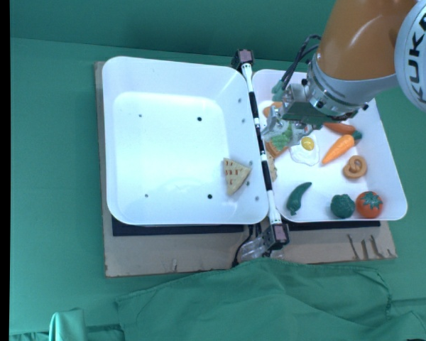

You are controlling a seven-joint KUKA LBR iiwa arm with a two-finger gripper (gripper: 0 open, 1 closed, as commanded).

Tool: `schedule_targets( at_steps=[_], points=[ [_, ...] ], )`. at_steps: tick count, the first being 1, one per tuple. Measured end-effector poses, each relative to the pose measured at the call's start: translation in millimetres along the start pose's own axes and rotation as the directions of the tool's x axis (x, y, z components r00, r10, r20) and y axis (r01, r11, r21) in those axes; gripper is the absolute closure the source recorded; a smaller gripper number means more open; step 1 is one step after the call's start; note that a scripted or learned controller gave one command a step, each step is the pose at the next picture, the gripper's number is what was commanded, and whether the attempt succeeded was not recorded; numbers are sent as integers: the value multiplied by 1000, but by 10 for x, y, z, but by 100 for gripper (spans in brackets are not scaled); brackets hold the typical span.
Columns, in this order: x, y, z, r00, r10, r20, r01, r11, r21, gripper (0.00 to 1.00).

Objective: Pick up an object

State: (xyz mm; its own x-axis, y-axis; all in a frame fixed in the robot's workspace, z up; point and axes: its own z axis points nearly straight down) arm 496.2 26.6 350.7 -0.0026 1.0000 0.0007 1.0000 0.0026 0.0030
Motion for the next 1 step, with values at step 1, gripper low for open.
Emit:
schedule_targets(
  at_steps=[1],
  points=[
    [544,-16,56,1000,0,-1,0,1000,3,100]
  ],
)
